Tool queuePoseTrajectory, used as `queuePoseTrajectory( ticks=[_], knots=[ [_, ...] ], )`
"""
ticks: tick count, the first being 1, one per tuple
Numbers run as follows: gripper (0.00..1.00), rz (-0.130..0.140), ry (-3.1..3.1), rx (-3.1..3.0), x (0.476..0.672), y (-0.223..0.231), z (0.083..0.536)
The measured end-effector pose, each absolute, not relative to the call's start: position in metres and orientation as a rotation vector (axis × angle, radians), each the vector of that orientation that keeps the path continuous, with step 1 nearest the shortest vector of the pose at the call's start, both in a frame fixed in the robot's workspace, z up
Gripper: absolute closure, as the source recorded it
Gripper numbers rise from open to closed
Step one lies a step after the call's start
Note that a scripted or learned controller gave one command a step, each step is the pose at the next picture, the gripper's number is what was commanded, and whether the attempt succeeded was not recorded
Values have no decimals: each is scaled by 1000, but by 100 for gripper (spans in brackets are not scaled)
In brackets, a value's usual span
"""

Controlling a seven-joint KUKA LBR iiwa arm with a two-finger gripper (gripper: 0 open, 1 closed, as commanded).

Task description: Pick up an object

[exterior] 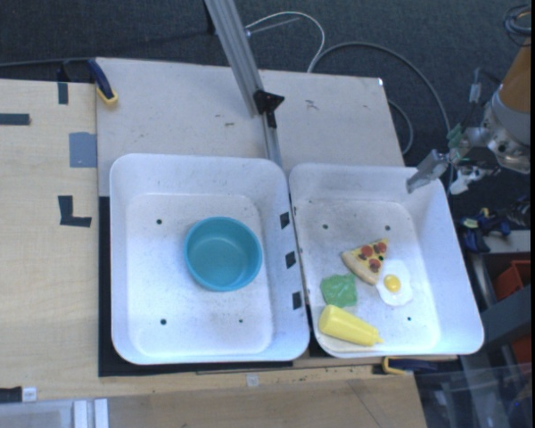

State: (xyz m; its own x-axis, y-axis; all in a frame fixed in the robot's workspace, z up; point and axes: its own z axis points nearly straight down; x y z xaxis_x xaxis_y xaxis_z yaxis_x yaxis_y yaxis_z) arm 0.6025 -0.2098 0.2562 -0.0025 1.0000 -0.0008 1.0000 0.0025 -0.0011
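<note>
The yellow toy (348,325) lay at the near edge of the right bin (446,230), beside a green piece (338,289), pizza slice (366,260) and fried egg (393,286). It looked light, stiff and smooth, best pinched across its narrow width. The end effector (425,173) hovered over the bin's far right rim; whether it was open or closed I cannot tell.

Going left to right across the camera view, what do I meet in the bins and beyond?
Blue bowl → green leaf piece → pizza slice → fried egg → gripper over the right bin's far corner. The yellow piece overlaps the leaf sideways, so I left it out.
</note>
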Motion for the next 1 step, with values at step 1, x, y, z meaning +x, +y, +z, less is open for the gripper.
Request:
queuePoseTrajectory(
  ticks=[1],
  knots=[
    [0, 3, -2224, -2219, 602, -210, 256]
  ],
)
